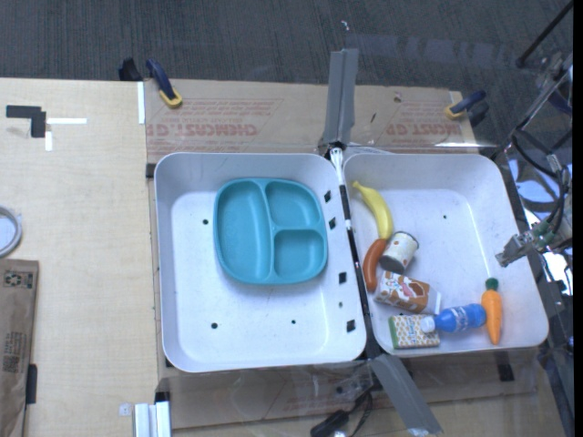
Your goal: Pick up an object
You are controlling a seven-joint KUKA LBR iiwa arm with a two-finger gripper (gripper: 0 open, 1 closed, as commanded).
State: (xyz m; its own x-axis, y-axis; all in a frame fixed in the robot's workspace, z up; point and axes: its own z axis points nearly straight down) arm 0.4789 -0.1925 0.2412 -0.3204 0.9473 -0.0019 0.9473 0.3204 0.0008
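Your gripper [512, 251] sits at the right bin's [455, 176] right rim; you cannot tell how its jaws stand. The carrot [493, 310], blue bottle [458, 318], green carton [414, 331], can [398, 251] and banana [373, 209] crowd together, so a descent may nudge neighbours or pinch two.

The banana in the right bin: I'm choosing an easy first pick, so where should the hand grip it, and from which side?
Probably the banana at mid-length, coming from above with the fingers closing across its narrow width. It lies flat, curving from near the bin divider toward the small can. Its upper half has bare bin floor on both sides; the lower end sits close to the can.
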